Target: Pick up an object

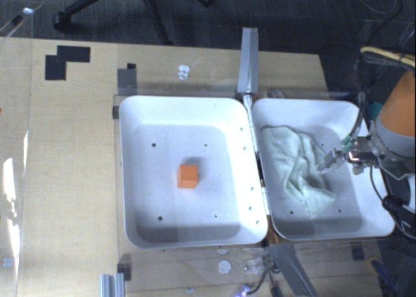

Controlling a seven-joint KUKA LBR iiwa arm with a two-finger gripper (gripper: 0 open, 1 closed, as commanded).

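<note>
Fingers of grey two-finger gripper [333,158] touch crumpled white cloth [296,167] in right white bin [374,224]; can't tell if open or closed. Cloth looks soft, light, floppy. Best pinch raised fold near middle. Small orange block [188,176] sits in left white bin [140,153]; looks hard, easy.

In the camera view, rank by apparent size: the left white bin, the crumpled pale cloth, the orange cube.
1. The shallow white left bin, largest.
2. The crumpled pale cloth in the right bin, clearly smaller.
3. The small orange cube on the left bin's floor, smallest by far.
</note>
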